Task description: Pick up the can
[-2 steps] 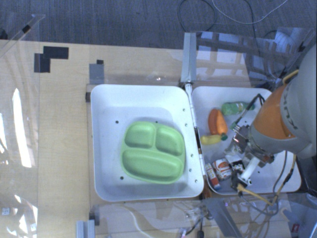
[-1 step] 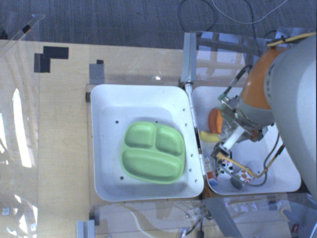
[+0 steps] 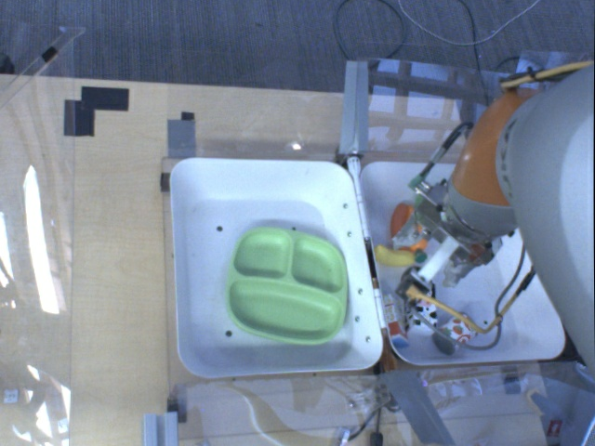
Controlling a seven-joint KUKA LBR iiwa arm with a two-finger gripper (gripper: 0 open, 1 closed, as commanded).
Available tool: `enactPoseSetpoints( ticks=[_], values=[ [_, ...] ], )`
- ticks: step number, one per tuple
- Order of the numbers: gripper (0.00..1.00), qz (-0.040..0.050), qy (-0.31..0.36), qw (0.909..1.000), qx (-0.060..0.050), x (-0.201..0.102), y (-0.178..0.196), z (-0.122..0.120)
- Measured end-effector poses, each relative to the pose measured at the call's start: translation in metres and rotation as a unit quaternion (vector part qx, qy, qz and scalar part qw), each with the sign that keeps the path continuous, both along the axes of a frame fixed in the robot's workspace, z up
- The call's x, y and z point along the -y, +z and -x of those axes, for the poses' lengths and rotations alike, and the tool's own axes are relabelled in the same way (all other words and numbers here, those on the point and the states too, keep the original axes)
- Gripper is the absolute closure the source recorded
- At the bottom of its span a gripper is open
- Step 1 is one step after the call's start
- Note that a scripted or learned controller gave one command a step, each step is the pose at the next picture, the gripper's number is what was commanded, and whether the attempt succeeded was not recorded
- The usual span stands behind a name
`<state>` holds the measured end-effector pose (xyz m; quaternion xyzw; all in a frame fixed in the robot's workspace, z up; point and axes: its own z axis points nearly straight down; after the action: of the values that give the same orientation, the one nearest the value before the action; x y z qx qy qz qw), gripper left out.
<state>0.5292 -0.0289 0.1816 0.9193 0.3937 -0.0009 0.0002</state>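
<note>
The arm reaches down into the right bin (image 3: 539, 337). My gripper (image 3: 420, 235) hangs low over a cluster of small things near that bin's left wall. Beneath it lie an orange piece (image 3: 401, 217) and a yellow banana-shaped thing (image 3: 394, 257). A small object printed in black, white and red (image 3: 427, 317), possibly the can, lies closer to the front of the bin, just in front of the gripper. The wrist hides what is directly under the gripper.
The left bin (image 3: 200, 203) holds a green divided plate (image 3: 287, 284). A small grey thing (image 3: 444, 344) lies near the right bin's front wall, and a red-and-white item (image 3: 394, 326) rests against its left wall. The arm covers the right bin's right side.
</note>
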Motion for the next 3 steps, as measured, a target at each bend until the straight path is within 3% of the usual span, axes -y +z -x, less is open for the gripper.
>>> enactPoseSetpoints(
  ticks=[1, 2, 3],
  values=[
    [0.00, 0.0007, -0.009, 1.0000, 0.001, 0.067, 0.092, -0.050],
    [0.00, 0.0005, -0.033, 0.9994, 0.000, 0.090, 0.048, -0.117],
    [0.00, 0.0000, -0.048, 0.9989, 0.000, 0.090, 0.001, -0.131]
  ],
)
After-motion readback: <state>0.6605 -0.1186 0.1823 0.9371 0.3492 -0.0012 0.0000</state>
